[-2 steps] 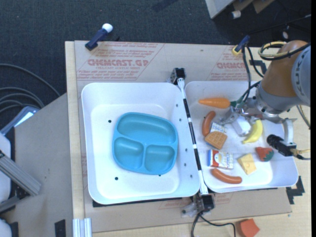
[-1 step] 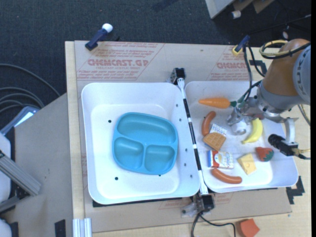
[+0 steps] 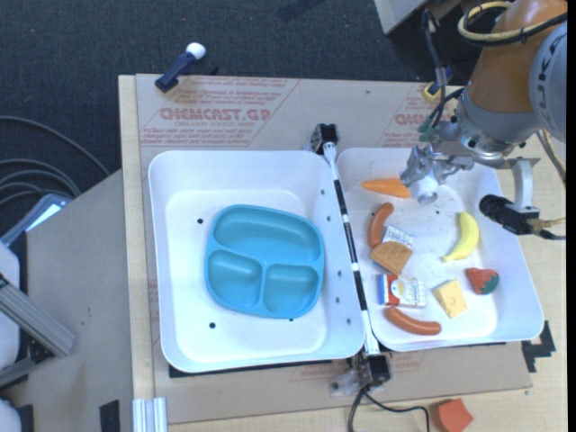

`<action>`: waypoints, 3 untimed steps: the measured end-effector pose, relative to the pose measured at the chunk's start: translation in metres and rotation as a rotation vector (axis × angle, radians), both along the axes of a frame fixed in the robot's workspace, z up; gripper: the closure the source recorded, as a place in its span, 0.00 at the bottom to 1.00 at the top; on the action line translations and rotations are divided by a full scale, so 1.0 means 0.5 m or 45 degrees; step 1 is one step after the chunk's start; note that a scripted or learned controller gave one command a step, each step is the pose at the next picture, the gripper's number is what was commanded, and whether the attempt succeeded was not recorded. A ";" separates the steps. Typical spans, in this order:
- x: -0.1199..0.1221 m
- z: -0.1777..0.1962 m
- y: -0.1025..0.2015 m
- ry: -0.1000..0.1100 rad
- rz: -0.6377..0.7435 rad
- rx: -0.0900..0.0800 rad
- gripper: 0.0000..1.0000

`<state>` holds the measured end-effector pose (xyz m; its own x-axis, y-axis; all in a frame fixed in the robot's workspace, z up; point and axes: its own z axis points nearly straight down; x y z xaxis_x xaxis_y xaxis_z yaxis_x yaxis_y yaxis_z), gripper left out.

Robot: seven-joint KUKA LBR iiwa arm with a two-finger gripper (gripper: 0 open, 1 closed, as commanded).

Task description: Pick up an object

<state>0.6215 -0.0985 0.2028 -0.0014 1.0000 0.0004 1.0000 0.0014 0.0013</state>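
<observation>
From above, the gripper (image 3: 425, 180) hangs over the far part of the right bin (image 3: 526, 318), the grey arm with its orange band coming in from the right. Whether its tips are apart or together I cannot tell from here. Just to its left, almost touching, lies an orange carrot (image 3: 387, 187). Nearer the camera from the tool sit a small sausage (image 3: 379, 224), a white packet (image 3: 397, 237) and a brown cracker-like piece (image 3: 391, 257). Below and to its right curves a yellow banana (image 3: 464, 237), with a strawberry (image 3: 482, 280) beyond that. Further down are a cheese wedge (image 3: 450, 298), a red and white carton (image 3: 400, 290) and a longer sausage (image 3: 413, 321). Well to the tool's left, the left bin (image 3: 171, 183) holds a blue divided plate (image 3: 264, 260).
</observation>
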 end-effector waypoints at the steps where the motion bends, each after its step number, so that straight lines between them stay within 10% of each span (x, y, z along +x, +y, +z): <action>1: -0.053 0.099 0.064 0.001 0.000 0.000 1.00; 2: -0.074 0.060 0.262 0.006 0.001 0.002 1.00; 3: 0.031 0.119 0.151 0.000 -0.003 -0.002 1.00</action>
